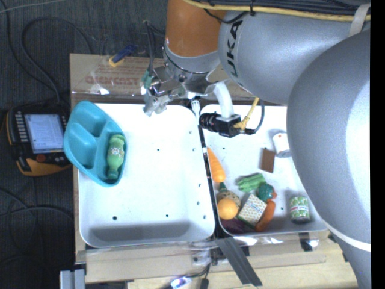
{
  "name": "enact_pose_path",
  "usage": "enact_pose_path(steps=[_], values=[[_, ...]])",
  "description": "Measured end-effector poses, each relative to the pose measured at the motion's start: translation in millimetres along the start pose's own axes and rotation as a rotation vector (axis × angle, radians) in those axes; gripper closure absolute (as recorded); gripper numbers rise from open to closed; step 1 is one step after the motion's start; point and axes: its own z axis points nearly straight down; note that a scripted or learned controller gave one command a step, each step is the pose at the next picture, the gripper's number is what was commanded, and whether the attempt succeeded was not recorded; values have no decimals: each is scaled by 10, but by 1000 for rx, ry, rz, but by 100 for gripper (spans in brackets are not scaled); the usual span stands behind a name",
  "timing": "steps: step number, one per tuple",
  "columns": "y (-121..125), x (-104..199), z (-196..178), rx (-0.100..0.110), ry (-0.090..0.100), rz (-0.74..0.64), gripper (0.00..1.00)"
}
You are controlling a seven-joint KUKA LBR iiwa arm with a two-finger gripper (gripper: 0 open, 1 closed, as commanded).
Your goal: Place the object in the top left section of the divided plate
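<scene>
**Bottle sits in plate's long section, gripper parked at far edge of left bin**

While the gripper (157, 96) hangs over the far edge of the left bin (156, 221), near its far-right corner, I can't tell whether it's apart or together: too small and cluttered w/ cable and bracket bits around it. Nothing visible between its tips, so I won't call it loaded.

Task obj, as I read it, is the green bottle (115, 154). It lies in the blue divided plate (81, 138), which rests against the left bin's left wall, toward the far-left corner. Bottle is in the long section along the plate's right side, not in either smaller section on the left. So, judging by that, the placement looks off target or unfinished.

Risks from here:
- Regrasp could fail; bottle lies lengthwise, round, prob rolls under a pinch.
- Plate is light-looking and tilted up on the bin wall; a push could slide or tip it.
- Divider ridge may catch the bottle on transfer.

Arm (289, 47) pose: reaches in from the right, big grey link over the right bin (283, 233), orange band (192, 23) above the wrist, wrist pointing down toward the bins' shared far edge.
</scene>
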Motion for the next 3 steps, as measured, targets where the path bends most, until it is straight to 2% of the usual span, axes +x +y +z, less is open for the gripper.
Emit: enact_pose_path(steps=[1,2,3], values=[[-169,578,527,1,-1,-142,100],[-176,329,1371,2,0,-212,100],[-444,562,772,0,0,7,100]])
